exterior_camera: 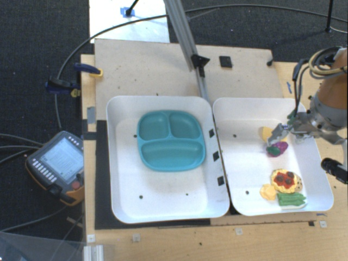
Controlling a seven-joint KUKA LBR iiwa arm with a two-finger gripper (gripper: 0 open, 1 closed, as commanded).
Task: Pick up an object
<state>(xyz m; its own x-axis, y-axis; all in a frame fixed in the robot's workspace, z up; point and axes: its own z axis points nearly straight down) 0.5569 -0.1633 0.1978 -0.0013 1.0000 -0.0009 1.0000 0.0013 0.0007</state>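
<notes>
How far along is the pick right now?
Done: the gripper has reached the right bin, low beside the purple toy and a yellow piece. In hand: nothing visibly lifted; the toy looks to be lying on the bin floor. Left: grasp and raise one. The other toy food near the bin's front is untouched.

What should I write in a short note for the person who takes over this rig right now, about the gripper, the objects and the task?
Gripper: low in the right bin, just above the purple toy and beside the yellow piece; a grasp cannot be confirmed.
Other objects: pizza toy, small yellow toy and green toy near the right bin's front corner. The teal divided plate lies in the left bin.
Done: nothing is lifted yet.
Left: grasp one object and raise it.
</notes>
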